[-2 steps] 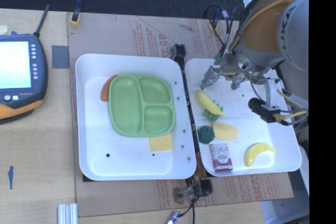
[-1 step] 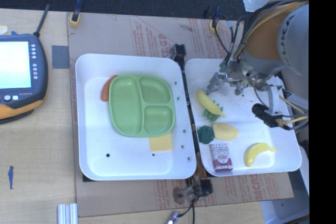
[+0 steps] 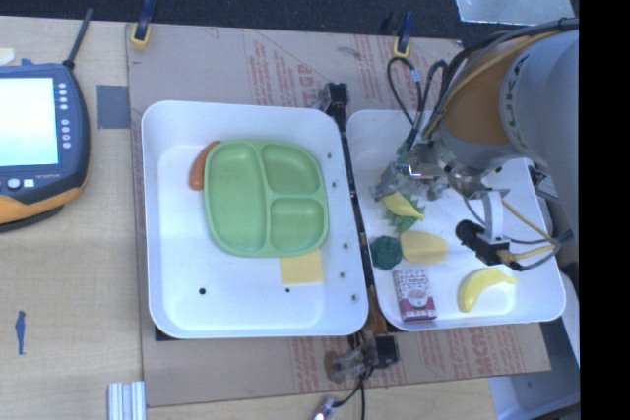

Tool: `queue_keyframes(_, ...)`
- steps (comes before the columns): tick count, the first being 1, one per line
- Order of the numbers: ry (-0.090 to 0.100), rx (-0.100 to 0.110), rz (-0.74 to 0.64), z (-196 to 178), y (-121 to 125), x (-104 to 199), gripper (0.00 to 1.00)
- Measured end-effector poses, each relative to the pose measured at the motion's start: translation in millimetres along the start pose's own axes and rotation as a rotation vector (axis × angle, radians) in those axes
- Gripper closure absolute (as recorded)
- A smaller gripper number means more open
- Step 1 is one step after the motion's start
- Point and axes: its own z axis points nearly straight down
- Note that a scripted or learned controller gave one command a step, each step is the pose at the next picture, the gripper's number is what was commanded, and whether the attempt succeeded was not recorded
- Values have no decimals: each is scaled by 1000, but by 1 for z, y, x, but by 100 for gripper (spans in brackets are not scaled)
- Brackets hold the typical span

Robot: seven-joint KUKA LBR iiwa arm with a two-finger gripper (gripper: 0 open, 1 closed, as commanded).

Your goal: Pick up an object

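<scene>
Gripper (image 3: pixel 402 184) low in right bin (image 3: pixel 532 310), metal fingers over a small yellow-green piece (image 3: pixel 403 206); finger state cannot be made out. Nearby: dark green lump (image 3: pixel 386 252), smooth yellow wedge (image 3: pixel 424 247), curved banana (image 3: pixel 485 287), red carton (image 3: pixel 414 295).

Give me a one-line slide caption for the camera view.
KUKA arm's hand low over the right bin, above a yellow-green toy; green divided plate in the left bin.
</scene>
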Motion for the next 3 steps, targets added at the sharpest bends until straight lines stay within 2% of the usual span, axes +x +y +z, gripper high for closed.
queue_keyframes(1, 0, 0, 0, 0, -27, -6, 0)
queue_keyframes(2, -1, 2, -2, -10, -27, -8, 100)
queue_keyframes(3, 2, -3, 1, -101, -13, 75, 100)
